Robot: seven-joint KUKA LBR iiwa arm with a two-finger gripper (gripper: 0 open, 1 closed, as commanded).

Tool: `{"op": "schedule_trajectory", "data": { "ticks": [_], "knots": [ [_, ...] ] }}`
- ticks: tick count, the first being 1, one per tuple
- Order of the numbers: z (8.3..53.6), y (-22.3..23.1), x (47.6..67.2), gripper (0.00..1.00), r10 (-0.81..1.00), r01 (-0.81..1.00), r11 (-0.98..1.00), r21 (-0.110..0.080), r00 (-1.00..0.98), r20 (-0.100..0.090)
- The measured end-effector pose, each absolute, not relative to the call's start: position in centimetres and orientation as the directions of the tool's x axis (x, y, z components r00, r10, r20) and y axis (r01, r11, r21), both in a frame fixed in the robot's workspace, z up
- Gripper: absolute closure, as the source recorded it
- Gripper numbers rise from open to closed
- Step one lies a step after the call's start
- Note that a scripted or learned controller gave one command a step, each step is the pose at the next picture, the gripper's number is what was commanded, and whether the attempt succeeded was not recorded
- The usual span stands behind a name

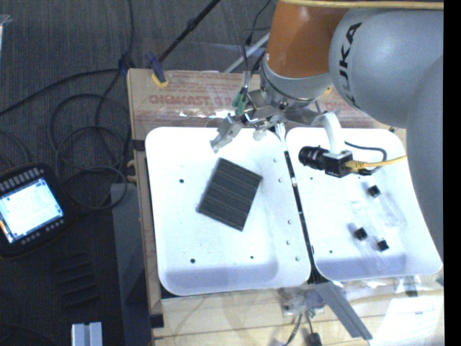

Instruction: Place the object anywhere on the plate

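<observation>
A dark grey ribbed rectangular plate [230,193] lies tilted in the middle of the left bin [173,265]. My gripper [239,135] hangs over the far edge of that bin, just beyond the plate's far corner. Its fingers [219,140] stand apart, open, with nothing visible between them. In the right bin [403,265] lie three small black pieces [372,191] [358,232] [382,245] and a faint clear object [382,211] that is hard to make out.
A black camera unit [323,158] with a yellow cable [378,164] hangs from the wrist over the right bin's far left part. The grey arm [389,56] covers the upper right. A cardboard sheet [194,96] lies behind the bins. The bins' shared rim [297,207] runs between them.
</observation>
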State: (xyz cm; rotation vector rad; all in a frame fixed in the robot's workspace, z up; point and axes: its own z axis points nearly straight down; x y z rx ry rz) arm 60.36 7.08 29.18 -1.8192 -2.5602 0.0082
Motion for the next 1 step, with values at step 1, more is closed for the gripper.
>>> {"op": "schedule_trajectory", "data": {
  "ticks": [1],
  "knots": [
    [20.75,11.88,63.48,0.0,0.916,0.916,0.402,-0.006,-0.402,0.0]
  ]
}}
